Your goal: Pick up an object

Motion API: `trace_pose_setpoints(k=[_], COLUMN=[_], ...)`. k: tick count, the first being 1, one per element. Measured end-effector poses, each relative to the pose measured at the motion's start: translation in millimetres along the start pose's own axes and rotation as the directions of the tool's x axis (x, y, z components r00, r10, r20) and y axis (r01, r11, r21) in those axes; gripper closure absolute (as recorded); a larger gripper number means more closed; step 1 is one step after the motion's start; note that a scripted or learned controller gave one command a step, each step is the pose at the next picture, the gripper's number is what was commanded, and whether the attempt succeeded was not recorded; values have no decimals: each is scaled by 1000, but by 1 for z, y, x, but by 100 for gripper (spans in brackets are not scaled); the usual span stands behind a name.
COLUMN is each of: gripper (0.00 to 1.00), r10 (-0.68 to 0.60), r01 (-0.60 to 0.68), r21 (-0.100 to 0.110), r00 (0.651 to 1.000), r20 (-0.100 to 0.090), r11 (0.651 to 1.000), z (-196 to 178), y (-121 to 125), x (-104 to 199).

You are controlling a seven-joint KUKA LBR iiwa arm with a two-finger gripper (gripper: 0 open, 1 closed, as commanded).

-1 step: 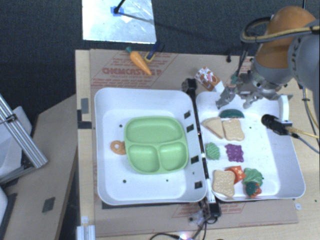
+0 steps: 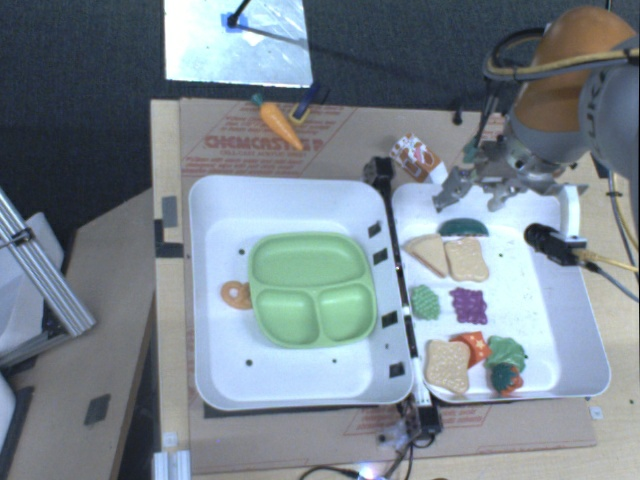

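My gripper [image 2: 472, 194] hangs open over the far end of the right bin [image 2: 560, 318], with nothing between its fingers. Just in front of and below it lies a dark green flat item [image 2: 463, 227]. Nearer the middle of that bin lie two bread slices [image 2: 428, 255] [image 2: 467, 260], a green bunch [image 2: 425, 301] and purple grapes [image 2: 468, 305]. At the bin's near end sit a third bread slice [image 2: 447, 365], a red-orange piece [image 2: 470, 346] and a broccoli [image 2: 505, 353].
The left bin [image 2: 215, 228] holds a green divided plate [image 2: 310, 288] and a small orange ring [image 2: 237, 295]. A carrot [image 2: 280, 125] and a small packet [image 2: 415, 158] lie on the bench behind the bins. A black part [image 2: 548, 240] juts over the right bin's right side.
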State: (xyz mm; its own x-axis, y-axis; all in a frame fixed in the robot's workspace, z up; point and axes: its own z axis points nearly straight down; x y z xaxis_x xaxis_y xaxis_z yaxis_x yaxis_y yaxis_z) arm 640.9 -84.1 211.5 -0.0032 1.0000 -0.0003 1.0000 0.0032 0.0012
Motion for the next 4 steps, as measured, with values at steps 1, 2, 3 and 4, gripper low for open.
trace_pose_setpoints(k=[1,2,3,4], gripper=[0,0,0,100], r10=[2,-2,0,-1], r01=[-2,2,0,1], r21=[3,3,-5,-9], r00=[1000,1000,1000,1000], r20=[0,-1,-2,4], r11=[1000,1000,1000,1000], z=[50,109,124,112], y=[-2,1,4,5], x=[-10,-4,-3,-5])
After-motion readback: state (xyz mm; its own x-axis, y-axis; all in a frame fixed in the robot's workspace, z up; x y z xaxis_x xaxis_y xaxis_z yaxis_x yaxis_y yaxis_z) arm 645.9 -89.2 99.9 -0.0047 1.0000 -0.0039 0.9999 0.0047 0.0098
